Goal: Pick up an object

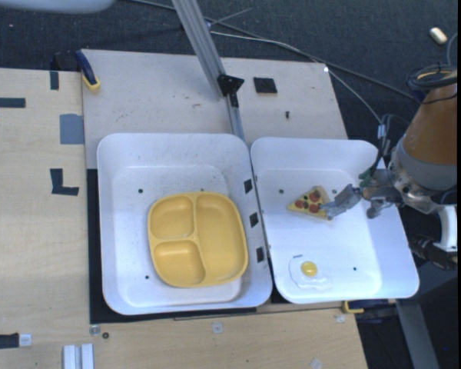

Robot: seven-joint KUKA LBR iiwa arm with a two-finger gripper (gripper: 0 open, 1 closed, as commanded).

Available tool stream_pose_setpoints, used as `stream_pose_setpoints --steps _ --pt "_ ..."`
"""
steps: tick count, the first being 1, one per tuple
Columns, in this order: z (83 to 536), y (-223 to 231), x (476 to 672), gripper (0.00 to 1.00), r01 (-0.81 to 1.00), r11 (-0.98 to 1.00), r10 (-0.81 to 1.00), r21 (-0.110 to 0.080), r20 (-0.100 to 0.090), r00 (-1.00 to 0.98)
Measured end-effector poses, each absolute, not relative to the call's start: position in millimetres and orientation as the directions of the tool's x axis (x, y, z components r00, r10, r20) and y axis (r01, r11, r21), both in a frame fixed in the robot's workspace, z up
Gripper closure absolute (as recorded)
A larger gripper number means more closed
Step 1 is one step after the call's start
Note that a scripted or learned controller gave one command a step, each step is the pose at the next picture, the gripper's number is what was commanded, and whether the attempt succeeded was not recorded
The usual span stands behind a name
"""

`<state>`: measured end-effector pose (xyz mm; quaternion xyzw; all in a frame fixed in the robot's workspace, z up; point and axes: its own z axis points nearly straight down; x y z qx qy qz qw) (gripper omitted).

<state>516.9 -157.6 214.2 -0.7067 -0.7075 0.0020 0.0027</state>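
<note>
a toy pizza slice (310, 203) lies flat in the right bin (384, 275), in its far half and a little left of the middle, its pointed end turned toward the left. the gripper (332, 210) sits at the slice's right edge, its grey finger (341, 201) slanting down to the bin floor and touching or just beside the slice; the slice lies on the floor, not between the fingers, and i cannot tell whether the fingers are spread or closed. behind it the grey arm with its orange band (438, 125) comes in from the right over the bin's right wall. nearer in the same bin, well apart from the slice, a toy fried egg (308, 270) rests close to the near wall. the left bin (119, 206) holds a yellow divided plate (197, 238) with three compartments, lying toward its near right part. both bins stand side by side on the bench (154, 91)
</note>
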Motion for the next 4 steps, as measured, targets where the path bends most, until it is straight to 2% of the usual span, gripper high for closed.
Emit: stream_pose_setpoints --steps 1,2,3,4 --pt "151 -157 510.1 0.00 1.000 0.000 1.000 -0.008 0.002 0.000" --pt "102 -159 516.7 0.00 1.000 0.001 1.000 -0.007 0.001 -0.001" --pt "115 -159 517.4 1.00 1.000 0.002 1.000 -0.004 0.001 -0.002" --pt "158 -156 522.3 1.00 1.000 0.002 1.000 0.002 -0.001 -0.002"
